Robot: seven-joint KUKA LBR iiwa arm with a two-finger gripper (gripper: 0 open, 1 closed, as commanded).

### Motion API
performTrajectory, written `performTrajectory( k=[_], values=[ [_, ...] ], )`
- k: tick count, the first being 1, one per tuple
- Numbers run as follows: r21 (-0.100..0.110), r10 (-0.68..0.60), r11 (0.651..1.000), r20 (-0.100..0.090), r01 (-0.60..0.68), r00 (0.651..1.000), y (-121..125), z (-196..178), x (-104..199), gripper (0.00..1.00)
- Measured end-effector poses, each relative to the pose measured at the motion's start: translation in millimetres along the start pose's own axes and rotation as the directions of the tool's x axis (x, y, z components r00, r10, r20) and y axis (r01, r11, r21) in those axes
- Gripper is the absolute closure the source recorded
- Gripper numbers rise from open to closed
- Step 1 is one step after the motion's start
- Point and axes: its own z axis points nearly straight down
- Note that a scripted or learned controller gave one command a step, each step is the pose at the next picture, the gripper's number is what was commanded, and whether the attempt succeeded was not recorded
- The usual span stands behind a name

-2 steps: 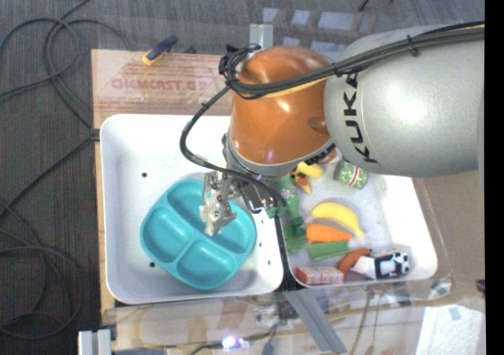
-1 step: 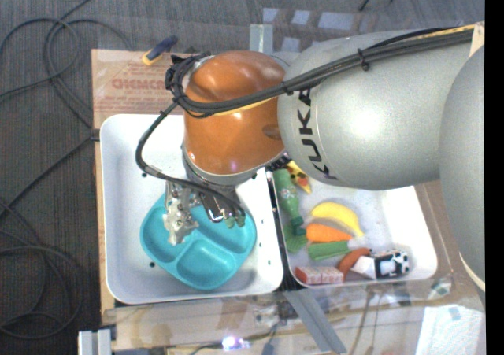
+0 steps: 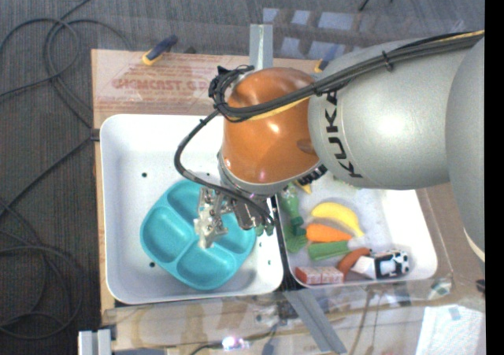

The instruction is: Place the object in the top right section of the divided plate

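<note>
A teal divided plate lies tilted in the left white bin, near its front right corner. My gripper hangs from the orange wrist right over the plate's upper right part, low above its surface. The wrist and arm hide the plate's far edge. I cannot make out any object at the gripper's tip.
The right bin holds toy food: a banana, a carrot, a green piece, a green bottle shape, a red packet and a black-and-white item. The grey arm covers the back of the right bin.
</note>
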Motion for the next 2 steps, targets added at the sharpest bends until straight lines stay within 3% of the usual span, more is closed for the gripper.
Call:
performTrajectory(
  k=[1,2],
  values=[
    [0.0,0.116,0.993,0.002,-0.116,0.993,-31.6,-34.1,9.0,1.0],
    [-0.001,-0.27,0.963,0.0,0.27,0.963,24.0,-9.8,-2.1,1.0]
  ],
)
